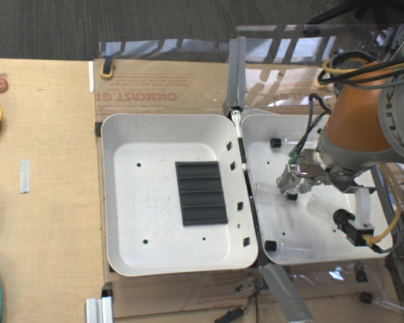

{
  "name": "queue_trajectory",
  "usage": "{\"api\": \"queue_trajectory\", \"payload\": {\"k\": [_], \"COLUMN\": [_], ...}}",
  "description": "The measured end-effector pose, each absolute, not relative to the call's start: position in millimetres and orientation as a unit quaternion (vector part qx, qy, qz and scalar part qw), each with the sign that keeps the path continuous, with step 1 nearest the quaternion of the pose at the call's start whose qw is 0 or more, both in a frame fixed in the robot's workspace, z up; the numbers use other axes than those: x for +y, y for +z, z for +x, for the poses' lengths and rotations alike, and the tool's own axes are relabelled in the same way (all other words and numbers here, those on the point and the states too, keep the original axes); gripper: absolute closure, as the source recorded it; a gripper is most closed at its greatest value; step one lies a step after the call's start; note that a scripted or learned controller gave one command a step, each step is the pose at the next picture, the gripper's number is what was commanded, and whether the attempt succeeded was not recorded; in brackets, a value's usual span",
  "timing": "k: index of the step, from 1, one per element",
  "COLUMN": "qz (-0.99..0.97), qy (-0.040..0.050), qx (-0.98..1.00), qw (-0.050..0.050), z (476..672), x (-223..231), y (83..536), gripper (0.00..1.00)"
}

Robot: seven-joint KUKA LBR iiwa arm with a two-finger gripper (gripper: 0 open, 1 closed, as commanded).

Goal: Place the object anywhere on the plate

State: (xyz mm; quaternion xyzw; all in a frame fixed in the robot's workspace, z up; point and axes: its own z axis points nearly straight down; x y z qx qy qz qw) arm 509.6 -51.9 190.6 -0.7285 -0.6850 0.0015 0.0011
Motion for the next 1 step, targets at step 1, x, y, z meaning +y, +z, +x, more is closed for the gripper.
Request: {"api": "queue_trajectory", "payload": {"k": [1], "qz": [-0.667], "qy": [0.0062], "qx": [-0.745], "qw": [-0.004], "z": [529.7], "x": [22.5], "y": [191.3], "gripper": [1.00]}}
